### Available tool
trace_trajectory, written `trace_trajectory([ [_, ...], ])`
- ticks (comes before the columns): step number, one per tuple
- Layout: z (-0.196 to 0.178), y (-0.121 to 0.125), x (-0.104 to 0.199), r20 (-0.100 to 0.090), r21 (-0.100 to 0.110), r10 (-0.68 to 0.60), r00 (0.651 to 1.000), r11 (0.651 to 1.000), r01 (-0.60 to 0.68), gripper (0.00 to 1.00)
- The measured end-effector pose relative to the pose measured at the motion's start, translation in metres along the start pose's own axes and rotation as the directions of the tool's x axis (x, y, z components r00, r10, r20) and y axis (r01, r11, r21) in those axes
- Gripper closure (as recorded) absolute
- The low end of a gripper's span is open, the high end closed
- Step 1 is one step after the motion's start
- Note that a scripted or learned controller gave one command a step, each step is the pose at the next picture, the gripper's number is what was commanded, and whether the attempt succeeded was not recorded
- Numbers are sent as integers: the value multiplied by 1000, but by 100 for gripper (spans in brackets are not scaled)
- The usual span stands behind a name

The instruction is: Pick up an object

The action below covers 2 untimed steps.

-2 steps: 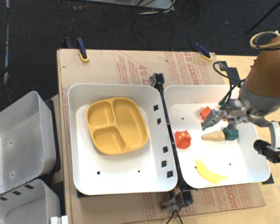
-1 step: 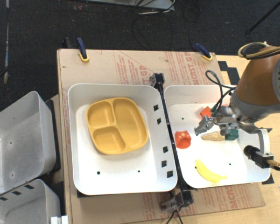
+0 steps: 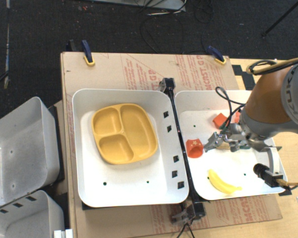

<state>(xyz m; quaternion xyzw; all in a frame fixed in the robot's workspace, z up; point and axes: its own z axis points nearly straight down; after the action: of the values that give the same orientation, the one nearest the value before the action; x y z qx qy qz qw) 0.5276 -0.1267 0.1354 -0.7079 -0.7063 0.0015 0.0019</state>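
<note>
1. Red cup (image 3: 194, 148) lies in the right bin (image 3: 198, 103), near its left wall.
2. My gripper (image 3: 212, 142) hovers just beside it, fingers spread, holding nothing.
3. I'd centre over the cup and descend squarely before closing.

Bright, even overhead light, no hard hotspots. The white bins (image 3: 126, 190) run close to blown out, so their walls lose detail. The dark floor (image 3: 30, 43) goes nearly black; the cables up there barely read. Shadows are soft and short: a thin one hugs the yellow plate (image 3: 124, 133), another sits under the banana (image 3: 223, 183). The cardboard (image 3: 139, 68) is evenly lit and its red print is legible. The arm (image 3: 270, 105) shows a soft sheen on its orange band. Focus is decent overall but the resolution is low, so the gripper (image 3: 212, 144) looks mushy. No obvious bending at the edges.
</note>
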Motion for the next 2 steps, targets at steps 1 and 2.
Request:
trace_trajectory([
  [1, 46, 0, 1, 0, -2, -1, 1000, 1000, 1, 0],
  [2, 33, 0, 1, 0, -5, 1, 1000, 1000, -1, 100],
])
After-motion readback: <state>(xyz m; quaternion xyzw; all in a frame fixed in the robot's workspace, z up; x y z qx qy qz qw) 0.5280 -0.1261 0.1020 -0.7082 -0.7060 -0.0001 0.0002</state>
